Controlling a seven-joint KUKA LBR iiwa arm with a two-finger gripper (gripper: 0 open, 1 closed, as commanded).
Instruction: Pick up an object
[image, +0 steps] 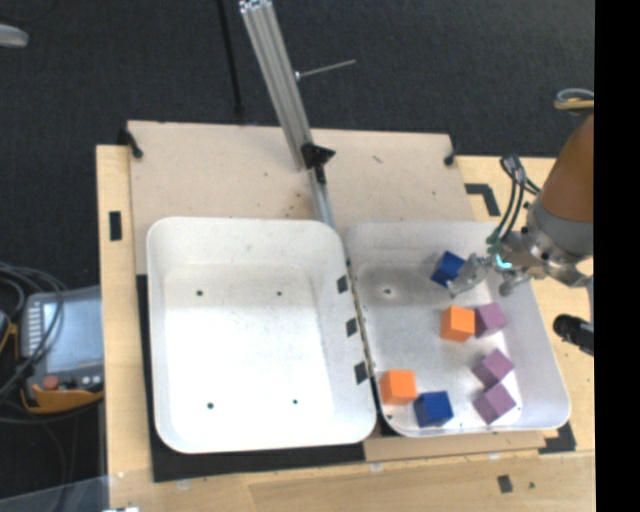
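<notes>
On tan bench (250, 170), two white bins (250, 330), dark carpet (100, 60), claw (478, 272) state unclear.

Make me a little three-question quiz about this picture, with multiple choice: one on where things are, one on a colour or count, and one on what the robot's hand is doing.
1. Where do the blocks lie?
A. in the left bin
B. in the right bin
C. on the bare bench

2. How many purple blocks are there?
A. one
B. three
C. five

3. Where is the gripper?
A. over the left bin
B. off beyond the bench
C. over the right bin, by a blue block

Answers:
1 B: every block, such as the orange block, sits in the right bin, and the left bin has none.
2 B: three purple blocks lie along the right side.
3 C: the gripper hangs beside the upper blue block.
</notes>
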